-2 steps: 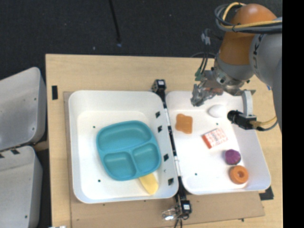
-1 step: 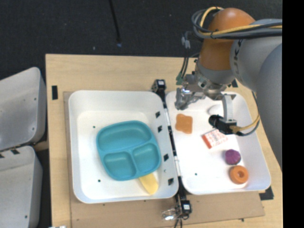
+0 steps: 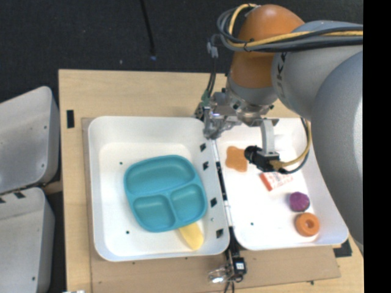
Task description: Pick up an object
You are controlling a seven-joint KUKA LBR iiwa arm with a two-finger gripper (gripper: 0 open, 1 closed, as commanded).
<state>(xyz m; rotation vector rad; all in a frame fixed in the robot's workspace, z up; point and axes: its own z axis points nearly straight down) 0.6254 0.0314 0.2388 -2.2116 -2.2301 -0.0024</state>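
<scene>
My gripper (image 3: 215,126) hangs below the orange wrist band at the back left corner of the right bin (image 3: 269,237), close to the divider between the bins. A flat orange piece (image 3: 236,159) lies just in front of it and to the right. Farther right in the same bin lie a small red and white item (image 3: 275,180), a purple round object (image 3: 299,201) and an orange ring-shaped object (image 3: 307,224). The left bin (image 3: 104,163) has a teal divided plate (image 3: 165,191) with a yellow object (image 3: 192,237) poking out from under its front edge.
The arm's grey body (image 3: 330,90) covers the back right of the right bin. A black cable fitting (image 3: 259,157) hangs beside the orange piece. The raised rims of both bins meet in the middle (image 3: 220,188). Wooden bench (image 3: 73,96) surrounds the bins.
</scene>
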